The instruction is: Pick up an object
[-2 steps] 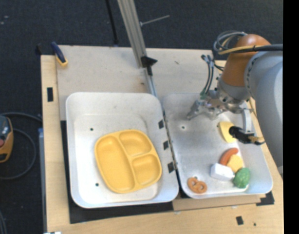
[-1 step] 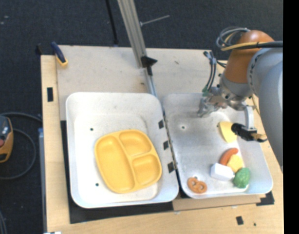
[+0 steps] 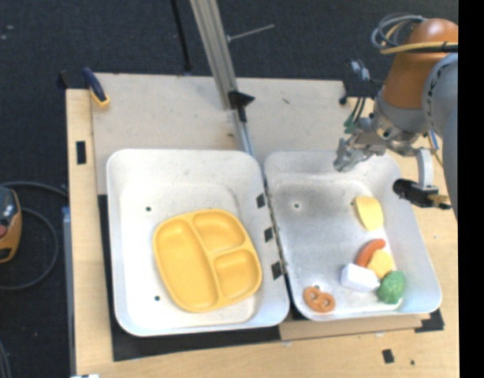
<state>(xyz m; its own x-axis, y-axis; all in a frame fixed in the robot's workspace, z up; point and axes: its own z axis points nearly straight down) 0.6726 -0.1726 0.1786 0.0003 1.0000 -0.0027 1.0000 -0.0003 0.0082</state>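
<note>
The arm (image 3: 415, 69) is reaching in from the right, and its gripper (image 3: 348, 157) is hanging over the far edge of the right bin (image 3: 305, 235); whether it is open or closed cannot be told from this view, and nothing is showing in it.

The left bin (image 3: 132, 211) is holding 1 yellow tray (image 3: 206, 258) with 3 compartments — probably stiff, light plastic, broad and flat, awkward for 2 fingers except at its rim.

In the right bin the likelier targets are lying along the right side. The yellow wedge (image 3: 369, 211) is sitting apart from the rest, nearest the gripper — it is looking like a light, rigid toy, easiest to pinch across its narrow width. Lower down, 4 pieces are crowding together: the green piece (image 3: 391, 287), white block (image 3: 357, 277), yellow piece (image 3: 381, 263) and red piece (image 3: 370, 250) are touching or nearly so, so fingers closing there would likely be nudging neighbours. The pretzel (image 3: 318, 298) is lying alone near the front wall, flat and thin, likely hard to grip.
</note>
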